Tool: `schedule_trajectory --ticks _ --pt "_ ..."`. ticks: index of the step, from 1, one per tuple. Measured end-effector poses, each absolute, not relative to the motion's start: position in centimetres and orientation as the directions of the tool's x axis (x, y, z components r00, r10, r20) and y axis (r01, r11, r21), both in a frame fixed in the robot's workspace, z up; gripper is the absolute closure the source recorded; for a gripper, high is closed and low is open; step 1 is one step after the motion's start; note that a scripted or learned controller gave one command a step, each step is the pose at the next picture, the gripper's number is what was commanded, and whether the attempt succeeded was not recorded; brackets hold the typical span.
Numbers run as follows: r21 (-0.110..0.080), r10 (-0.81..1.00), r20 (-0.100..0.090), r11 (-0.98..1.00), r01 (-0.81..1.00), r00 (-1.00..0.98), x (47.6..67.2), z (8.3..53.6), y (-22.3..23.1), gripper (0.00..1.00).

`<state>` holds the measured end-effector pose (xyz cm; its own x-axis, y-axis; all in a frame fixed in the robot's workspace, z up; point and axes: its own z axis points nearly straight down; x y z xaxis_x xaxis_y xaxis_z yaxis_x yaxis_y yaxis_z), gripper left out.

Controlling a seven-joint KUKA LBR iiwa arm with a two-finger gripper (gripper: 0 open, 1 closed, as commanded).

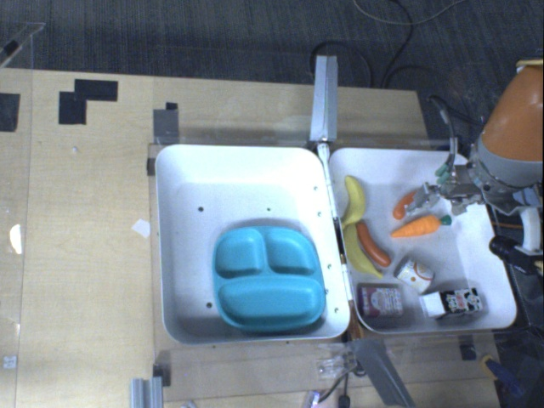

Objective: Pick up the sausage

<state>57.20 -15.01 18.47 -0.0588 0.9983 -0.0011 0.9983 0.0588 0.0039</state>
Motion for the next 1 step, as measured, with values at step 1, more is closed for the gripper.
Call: schedule_trajectory --ticks 1 --pt "0.027 0.994 -0.003 -0.105 0.994 0.105 62.66 10.52 -19.47 0.0"
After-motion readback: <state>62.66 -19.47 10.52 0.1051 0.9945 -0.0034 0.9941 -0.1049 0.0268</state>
